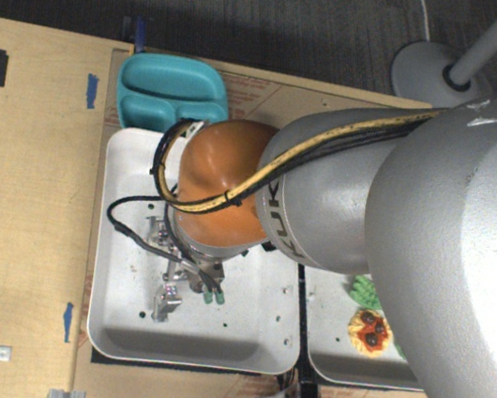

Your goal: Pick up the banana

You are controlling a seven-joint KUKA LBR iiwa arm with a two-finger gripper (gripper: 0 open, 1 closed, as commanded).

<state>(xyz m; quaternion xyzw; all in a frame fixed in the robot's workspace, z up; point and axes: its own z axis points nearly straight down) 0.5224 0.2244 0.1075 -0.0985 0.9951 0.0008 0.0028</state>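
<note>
Reaching in from the right and hovering low over the left white bin (pixel 105 311), gripper (pixel 187 289) pointing down near its middle; being impossible to tell whether open or closed, or where the banana is. Lying in the right bin (pixel 324 364): a yellow-and-red toy (pixel 369 331) beside something green (pixel 366 288). Sitting just behind the left bin: a teal tray (pixel 169 84).

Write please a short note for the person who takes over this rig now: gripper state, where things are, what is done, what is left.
Gripper: low over the left bin, near its middle; whether it is open or shut cannot be told.
Banana: I cannot find it; the arm covers much of both bins.
Other things: a teal tray behind the left bin; small green and orange-red items in the right bin.
Done: nothing visibly picked up.
Left: locate the banana, grasp, lift.
</note>
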